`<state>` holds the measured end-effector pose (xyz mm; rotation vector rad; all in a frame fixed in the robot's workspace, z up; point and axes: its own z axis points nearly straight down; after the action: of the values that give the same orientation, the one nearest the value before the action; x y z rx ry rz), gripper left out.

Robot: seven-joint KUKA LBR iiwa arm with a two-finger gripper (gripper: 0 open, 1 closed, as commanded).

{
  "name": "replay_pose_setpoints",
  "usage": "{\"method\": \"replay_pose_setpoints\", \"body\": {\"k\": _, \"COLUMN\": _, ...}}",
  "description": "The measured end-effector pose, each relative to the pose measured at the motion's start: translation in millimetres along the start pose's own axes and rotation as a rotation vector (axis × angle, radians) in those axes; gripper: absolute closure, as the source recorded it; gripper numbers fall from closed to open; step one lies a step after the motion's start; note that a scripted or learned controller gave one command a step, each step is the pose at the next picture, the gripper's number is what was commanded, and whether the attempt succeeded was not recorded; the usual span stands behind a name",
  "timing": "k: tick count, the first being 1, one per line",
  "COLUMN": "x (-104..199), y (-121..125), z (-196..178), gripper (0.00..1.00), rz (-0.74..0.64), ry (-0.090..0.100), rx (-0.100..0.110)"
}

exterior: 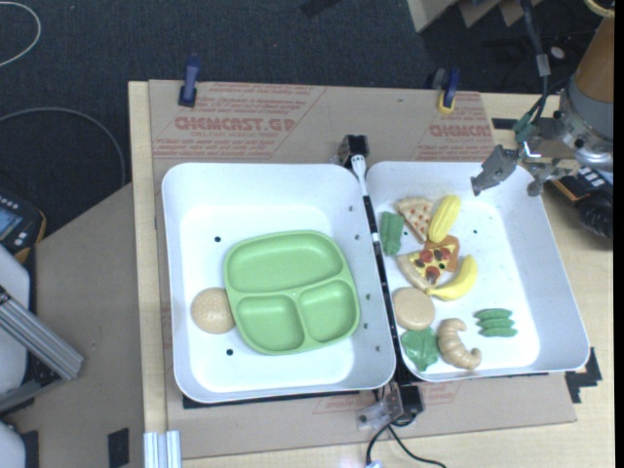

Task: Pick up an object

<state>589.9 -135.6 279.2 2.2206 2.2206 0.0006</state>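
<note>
A divided plate (289,291) (cookie (211,311) beside it) fills the left bin (185,222); toy food (439,261) crowds the right bin (531,261).

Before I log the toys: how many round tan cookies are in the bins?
2. One cookie lies in the left bin, touching the green tray. The other cookie lies in the right bin, below the pizza. More may be hidden.
</note>
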Motion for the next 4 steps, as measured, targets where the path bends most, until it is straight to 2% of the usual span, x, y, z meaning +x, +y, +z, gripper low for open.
{"method": "replay_pose_setpoints", "body": {"k": 1, "x": 0.0, "y": 0.7, "z": -11.1, "gripper": 1.00, "rz": -0.001, "ry": -0.001, "rx": -0.004}}
{"method": "replay_pose_setpoints", "body": {"k": 2, "x": 34.0, "y": -77.5, "z": 104.9, "gripper": 1.00, "rz": 0.001, "ry": 0.006, "rx": 0.020}}
{"method": "replay_pose_setpoints", "body": {"k": 3, "x": 127.7, "y": -112.6, "z": 94.6, "gripper": 1.00, "rz": -0.009, "ry": 0.006, "rx": 0.007}}
{"method": "replay_pose_setpoints", "body": {"k": 4, "x": 210.0, "y": -111.3, "z": 94.7, "gripper": 1.00, "rz": -0.009, "ry": 0.002, "rx": 0.000}}
